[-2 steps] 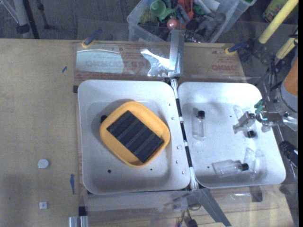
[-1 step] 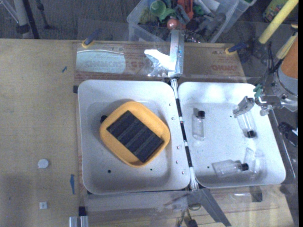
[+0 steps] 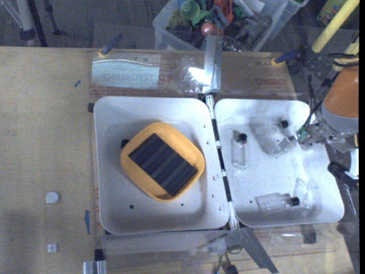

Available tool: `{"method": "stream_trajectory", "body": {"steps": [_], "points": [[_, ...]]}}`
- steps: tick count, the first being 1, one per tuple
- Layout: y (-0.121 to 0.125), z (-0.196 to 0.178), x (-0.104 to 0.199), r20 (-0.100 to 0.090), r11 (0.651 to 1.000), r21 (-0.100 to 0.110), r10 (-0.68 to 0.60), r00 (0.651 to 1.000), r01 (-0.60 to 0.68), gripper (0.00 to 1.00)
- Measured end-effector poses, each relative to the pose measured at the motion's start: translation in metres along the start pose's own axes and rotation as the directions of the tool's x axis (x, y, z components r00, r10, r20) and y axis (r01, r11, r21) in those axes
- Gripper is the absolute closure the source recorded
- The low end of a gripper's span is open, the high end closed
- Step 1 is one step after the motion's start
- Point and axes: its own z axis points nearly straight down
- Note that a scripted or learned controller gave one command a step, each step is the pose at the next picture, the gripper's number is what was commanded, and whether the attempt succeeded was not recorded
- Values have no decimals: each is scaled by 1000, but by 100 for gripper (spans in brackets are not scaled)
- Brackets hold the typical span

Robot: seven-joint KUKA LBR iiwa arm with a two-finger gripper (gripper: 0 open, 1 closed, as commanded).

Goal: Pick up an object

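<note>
Object candidates, none lifted yet; we judge the pick not begun. Largest: yellow pad (image 3: pixel 162 161), rounded square with a dark ribbed panel, lying in the left bin (image 3: pixel 108 119). Next, three clear bottles with black caps in the right bin (image 3: pixel 251 110): crumpled one (image 3: pixel 272 137), upright vial (image 3: pixel 239 148), lying one (image 3: pixel 275 201). The gripper (image 3: pixel 305 135) sits beside the crumpled bottle; we cannot tell its state.

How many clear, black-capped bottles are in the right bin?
3: one upright-looking near the left wall, one at the far middle, one lying near the front. The arm could hide more.
</note>
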Motion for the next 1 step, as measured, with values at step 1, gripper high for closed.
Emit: {"method": "stream_trajectory", "body": {"steps": [1], "points": [[50,21,-13,-4,1000,-3,-24,1000,24,0]]}}
